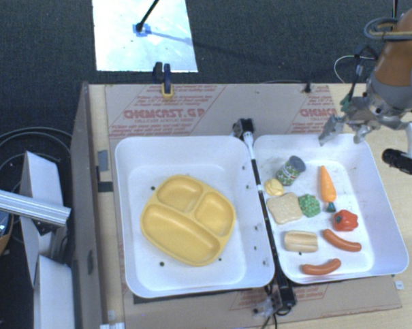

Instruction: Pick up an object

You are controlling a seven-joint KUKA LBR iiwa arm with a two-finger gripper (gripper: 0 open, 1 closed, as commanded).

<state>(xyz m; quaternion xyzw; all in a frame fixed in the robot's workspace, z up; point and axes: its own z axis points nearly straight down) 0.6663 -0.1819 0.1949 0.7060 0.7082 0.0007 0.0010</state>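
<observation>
Approach step, judging by position: claw (342, 128) is hovering released above right bin (389, 217) far rim, grasping nothing; next move calls for descending over carrot (327, 183).

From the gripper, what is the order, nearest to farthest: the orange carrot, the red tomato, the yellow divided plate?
Measured from the gripper in the camera view:
1. Orange carrot, upper right bin.
2. Red tomato, lower in that bin.
3. Yellow divided plate, left bin.

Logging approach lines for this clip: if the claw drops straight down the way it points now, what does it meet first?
Probably the right bin's bare far edge; the claw hovers above it, clear of the carrot. Depth is uncertain.
</observation>
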